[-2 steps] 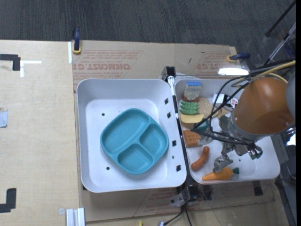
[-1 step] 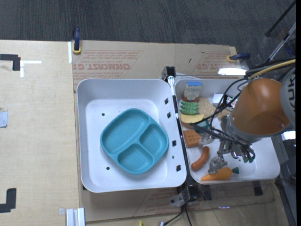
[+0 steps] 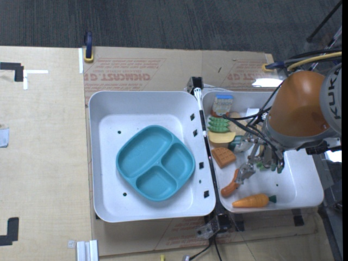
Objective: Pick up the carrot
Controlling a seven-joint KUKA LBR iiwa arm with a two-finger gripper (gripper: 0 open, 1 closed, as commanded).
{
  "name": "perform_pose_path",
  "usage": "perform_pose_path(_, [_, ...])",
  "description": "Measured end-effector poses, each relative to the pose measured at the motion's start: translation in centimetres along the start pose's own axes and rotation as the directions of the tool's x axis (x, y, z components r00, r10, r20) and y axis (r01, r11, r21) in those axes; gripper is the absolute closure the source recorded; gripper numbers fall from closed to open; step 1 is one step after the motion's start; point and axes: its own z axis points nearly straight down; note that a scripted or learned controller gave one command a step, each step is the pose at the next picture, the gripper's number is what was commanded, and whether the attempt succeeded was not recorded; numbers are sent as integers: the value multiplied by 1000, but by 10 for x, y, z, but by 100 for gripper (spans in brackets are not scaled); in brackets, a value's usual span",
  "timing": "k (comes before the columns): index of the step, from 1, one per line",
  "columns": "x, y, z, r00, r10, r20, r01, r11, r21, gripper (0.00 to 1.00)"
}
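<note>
The surface (image 3: 43, 162) carries two white bins side by side; the left bin (image 3: 103, 145) holds a teal divided plate (image 3: 156, 163), and the right bin (image 3: 304, 192) holds the toy food, with the arm (image 3: 299, 105) reaching in over it from the right; the gripper (image 3: 247, 173) hangs low over the middle of the right bin, and I cannot tell from this slanted view how it is set, nor does anything show as held in it; the carrot (image 3: 252, 201) lies on its side near the front wall of that bin, its green top to the right, just in front of the gripper and apart from it; a smaller orange piece (image 3: 230, 188) lies just to its left, so the approach should likely shift forward, centre on the carrot's thick middle, close across its width rather than its length, and keep clear of that neighbour and the front wall.
</note>
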Motion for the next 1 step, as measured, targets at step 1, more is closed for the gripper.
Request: perform_pose_path(1, [-53,8,22,992,122,0,-122,992,1,0])
